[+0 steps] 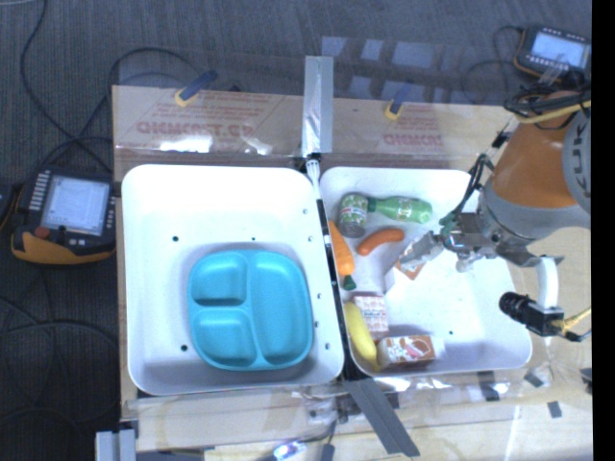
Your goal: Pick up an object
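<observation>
My gripper (pixel 420 254) hangs low over the middle of the right bin (pixel 480 329), reaching in from the right. A small orange and white packet (pixel 408 269) lies right at its tip, and I cannot tell whether they touch. Close by on the left is an orange sausage-shaped piece (pixel 381 240). Behind that lie a green bottle (pixel 394 208) and a round-topped can (pixel 353 215). A carrot (pixel 341 254) runs along the bin's left wall.
Near the right bin's front left are a red and white packet (pixel 370 310), a yellow banana (pixel 358 334) and a brown jar (pixel 406 350) on its side. The left bin (pixel 154 219) holds a blue divided plate (pixel 252 307). A black fitting (pixel 524 310) on the arm overhangs the right rim.
</observation>
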